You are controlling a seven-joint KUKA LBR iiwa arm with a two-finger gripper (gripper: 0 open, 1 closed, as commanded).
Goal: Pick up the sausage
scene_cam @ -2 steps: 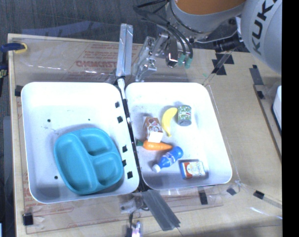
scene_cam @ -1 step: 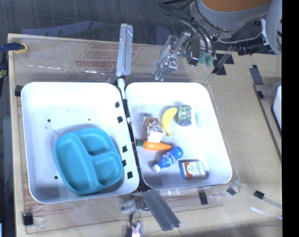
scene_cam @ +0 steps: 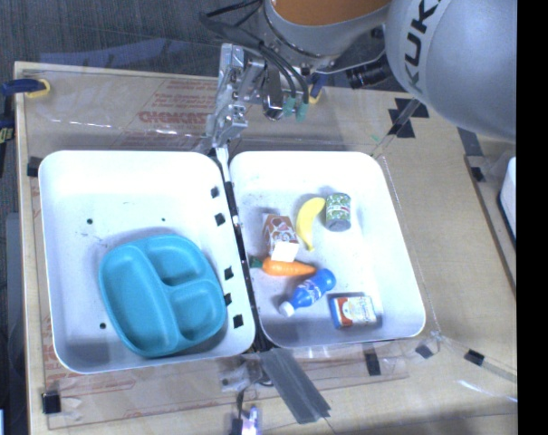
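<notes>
Above the back rim between the bins: hand (scene_cam: pixel 230 107) hovering, grip unreadable, nothing seen held. Farther out, in right bin (scene_cam: pixel 382 243): probable sausage (scene_cam: pixel 278 229), wedged beside banana (scene_cam: pixel 310 221) and carrot (scene_cam: pixel 287 267). Risk: snagging a neighbour instead.

Your left bin (scene_cam: pixel 65 198) carries a blue sectioned tray (scene_cam: pixel 162 293). Your right bin (scene_cam: pixel 391 234) carries a banana (scene_cam: pixel 308 220) beside a small can (scene_cam: pixel 337 211), a carton (scene_cam: pixel 279 232), a carrot (scene_cam: pixel 287 267), a blue bottle (scene_cam: pixel 308 292) and a red-labelled box (scene_cam: pixel 352 310).
</notes>
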